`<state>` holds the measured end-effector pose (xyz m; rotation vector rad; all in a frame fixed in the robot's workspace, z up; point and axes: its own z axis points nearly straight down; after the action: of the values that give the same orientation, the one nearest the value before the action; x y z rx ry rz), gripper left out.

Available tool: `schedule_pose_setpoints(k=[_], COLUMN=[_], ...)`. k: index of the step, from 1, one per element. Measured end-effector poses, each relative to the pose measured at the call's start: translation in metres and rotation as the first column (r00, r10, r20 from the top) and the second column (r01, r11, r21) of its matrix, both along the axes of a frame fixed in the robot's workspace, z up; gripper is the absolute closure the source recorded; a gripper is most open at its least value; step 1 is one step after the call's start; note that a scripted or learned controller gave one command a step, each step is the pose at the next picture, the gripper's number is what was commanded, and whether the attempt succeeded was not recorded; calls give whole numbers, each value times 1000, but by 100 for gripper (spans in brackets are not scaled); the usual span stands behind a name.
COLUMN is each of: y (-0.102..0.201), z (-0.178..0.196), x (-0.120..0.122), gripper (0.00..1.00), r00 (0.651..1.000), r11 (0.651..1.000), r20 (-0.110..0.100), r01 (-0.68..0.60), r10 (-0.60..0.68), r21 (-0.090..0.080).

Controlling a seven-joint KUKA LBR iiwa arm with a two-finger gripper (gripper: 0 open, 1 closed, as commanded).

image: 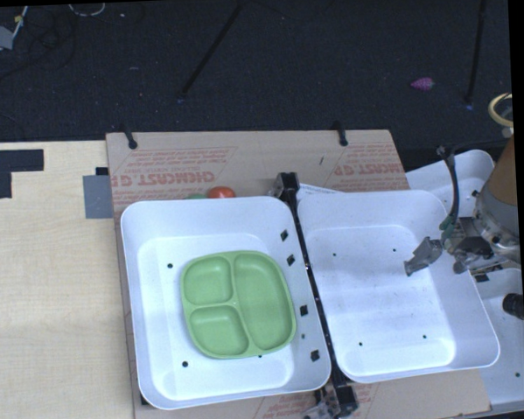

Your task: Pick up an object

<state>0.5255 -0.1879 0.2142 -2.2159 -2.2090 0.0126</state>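
Green plastic, pale and glossy: a three-compartment divided plate [238,304] lies flat on the floor of the left shallow white bin [149,228], roughly centred, a little toward the near wall. It looks like the only thing in either bin worth picking. Right shallow white bin [427,353] sits just beside it, the two joined by a black clip strip [305,281] along the shared edge. A small red-orange round object [221,193] peeks out behind the left bin's far rim, on the brown cardboard sheet [242,161] under both bins. The grey arm's two-finger gripper [420,262] hangs at the right bin's right wall, well apart from the plate; nothing sits between its fingers, and whether they are spread or closed I cannot tell at this angle. My judgement: the pick has not begun in earnest. To do it well the gripper would have to cross the black strip into the left bin, then come down over a raised part of the plate, an outer rim or one of the dividing ridges, since the flat compartments offer nothing to pinch. A shallow, slick plate may slide or tip when nipped at one edge.
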Motion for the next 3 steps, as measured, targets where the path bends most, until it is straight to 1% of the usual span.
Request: schedule_pose_setpoints(k=[1,2,3], y=[0,-4,-4], z=[7,-37,-83], x=[3,1,-7], gripper=[0,0,0], r00=[1000,1000,1000], r11=[1000,1000,1000], r20=[13,8,8], r01=[-3,-3,-3], r10=[3,3,3], r21=[-3,-1,-1])
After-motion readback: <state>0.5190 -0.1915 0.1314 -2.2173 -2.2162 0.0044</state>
